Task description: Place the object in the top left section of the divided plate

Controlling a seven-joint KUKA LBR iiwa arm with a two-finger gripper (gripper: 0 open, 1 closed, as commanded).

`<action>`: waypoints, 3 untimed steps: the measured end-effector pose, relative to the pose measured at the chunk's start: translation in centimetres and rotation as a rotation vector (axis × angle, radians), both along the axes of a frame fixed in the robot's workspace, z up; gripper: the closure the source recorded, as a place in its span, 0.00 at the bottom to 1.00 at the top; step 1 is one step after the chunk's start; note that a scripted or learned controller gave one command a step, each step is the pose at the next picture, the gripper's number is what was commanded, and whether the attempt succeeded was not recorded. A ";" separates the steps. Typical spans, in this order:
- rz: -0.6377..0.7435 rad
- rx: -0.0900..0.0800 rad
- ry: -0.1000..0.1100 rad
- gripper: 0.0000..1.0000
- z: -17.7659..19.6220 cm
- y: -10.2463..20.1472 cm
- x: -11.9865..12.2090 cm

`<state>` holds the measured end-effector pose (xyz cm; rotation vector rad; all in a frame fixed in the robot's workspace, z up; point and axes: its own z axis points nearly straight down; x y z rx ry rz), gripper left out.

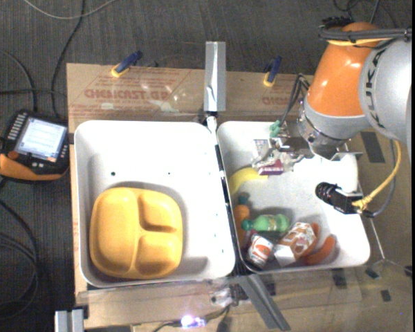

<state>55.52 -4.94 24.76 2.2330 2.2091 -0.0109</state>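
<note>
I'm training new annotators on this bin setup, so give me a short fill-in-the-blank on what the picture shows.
1. The yellow divided plate lies in the ____ bin.
2. The gripper hangs over the ____ bin.
3. The green bottle lies in the same bin as the ____ banana.

Missing words: left; right; yellow

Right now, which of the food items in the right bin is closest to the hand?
The yellow banana, lying at the right bin's left wall just below the hand. The green bottle and the other items sit lower, toward the bin's bottom edge.
</note>
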 end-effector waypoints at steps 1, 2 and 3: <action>-0.217 0.003 0.000 1.00 -3.2 5.1 2.6; -0.306 0.002 0.000 1.00 -5.1 11.1 -4.1; -0.218 0.003 0.000 1.00 -1.9 20.3 -4.9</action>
